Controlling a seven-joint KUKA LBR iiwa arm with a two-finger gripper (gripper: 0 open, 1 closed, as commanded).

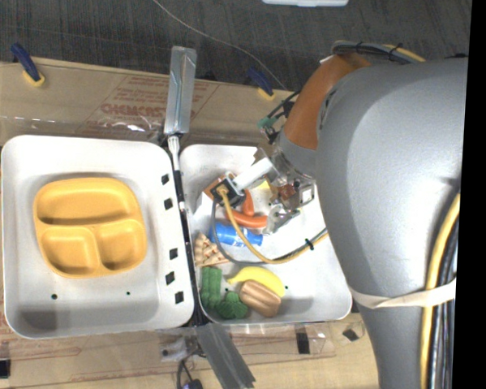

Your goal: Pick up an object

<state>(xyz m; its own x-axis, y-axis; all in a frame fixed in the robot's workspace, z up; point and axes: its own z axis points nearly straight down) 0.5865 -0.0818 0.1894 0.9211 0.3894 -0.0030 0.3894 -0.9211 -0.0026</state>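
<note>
Orange, curved carrot lies in the right bin, just beneath the end effector, whose grip I cannot tell.

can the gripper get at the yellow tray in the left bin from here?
Probably yes. The yellow tray lies alone and uncovered in the left bin. The gripper is over the right bin, so it must cross the divider.

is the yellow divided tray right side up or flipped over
Right side up. The yellow tray lies flat in the left bin with its three hollow compartments facing up, and nothing is in them.
</note>
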